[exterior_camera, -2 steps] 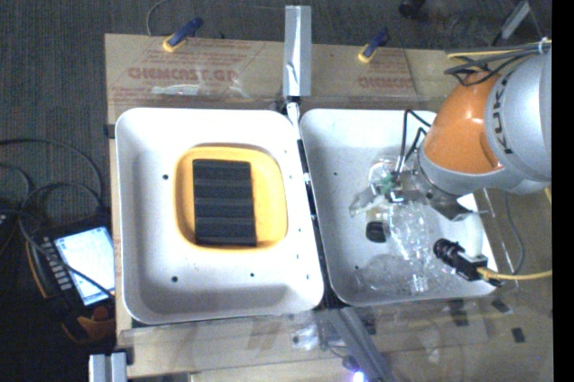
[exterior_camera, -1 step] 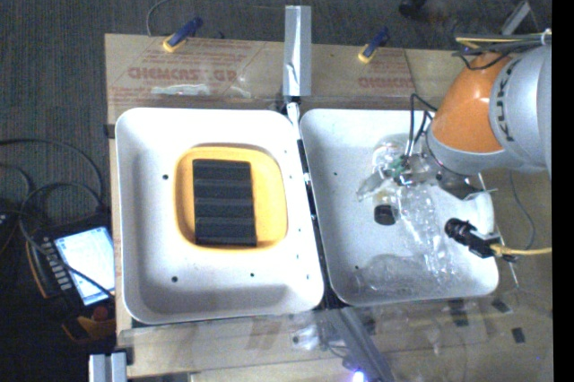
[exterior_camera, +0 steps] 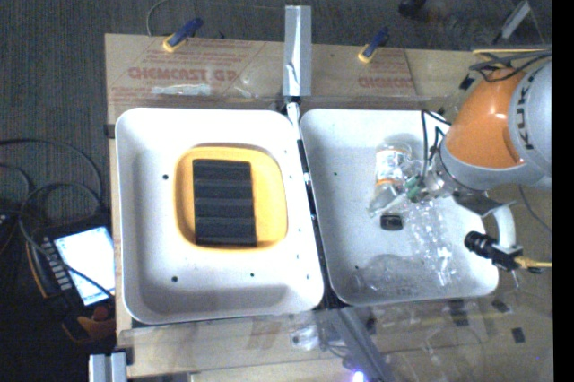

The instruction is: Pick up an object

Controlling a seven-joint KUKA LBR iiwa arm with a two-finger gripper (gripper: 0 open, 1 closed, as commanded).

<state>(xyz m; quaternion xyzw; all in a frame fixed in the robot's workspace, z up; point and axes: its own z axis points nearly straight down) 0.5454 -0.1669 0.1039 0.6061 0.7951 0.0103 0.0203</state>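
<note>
Right bin point(exterior_camera: 341, 192): clear crinkled plastic packet point(exterior_camera: 393, 165) near centre, small dark block point(exterior_camera: 392, 221) just below it, more clear plastic wrap point(exterior_camera: 429, 237) toward lower right.

Left bin point(exterior_camera: 143, 192): yellow tray point(exterior_camera: 273, 201) with black ridged block point(exterior_camera: 224, 202) inside.

Packet likely light, flimsy, slippery (crumples under squeeze); best taken at bunched middle. Dark block probably stiffer, surer grip across short sides.

Pincer point(exterior_camera: 421, 188) low beside packet, mostly lost against clear plastic; opening impossible to tell, nothing visibly held. Wrap outlines faint against white.
</note>
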